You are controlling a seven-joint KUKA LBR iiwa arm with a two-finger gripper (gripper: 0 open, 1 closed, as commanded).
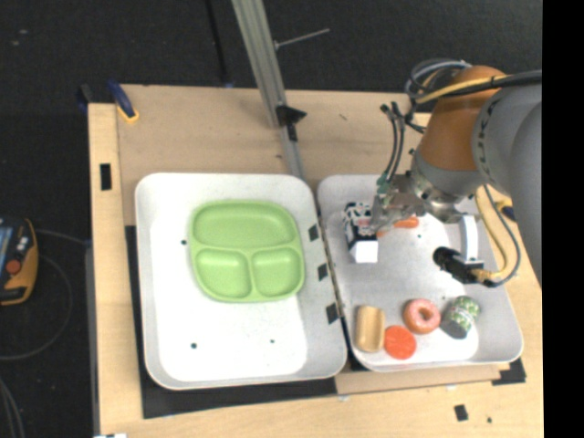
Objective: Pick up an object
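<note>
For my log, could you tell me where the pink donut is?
The pink donut lies near the front edge of the right bin, between the orange ball and the green-and-white object.

Setting: a robotics lab test station, not a home or shop. A bare plywood table (219, 130) stands on dark carpeted floor (91, 26), with black tape marks along its edges. Two shallow white bins (164, 336) sit side by side on a black mat. An aluminium mounting rail (260, 48) rises at a slant from the table's back edge. The industrial arm (456, 135), grey with an orange band, carries loose exposed cables at the wrist. A handheld control pendant (16, 261) with its cable lies on the floor beside the table, at the view's left edge.
</note>
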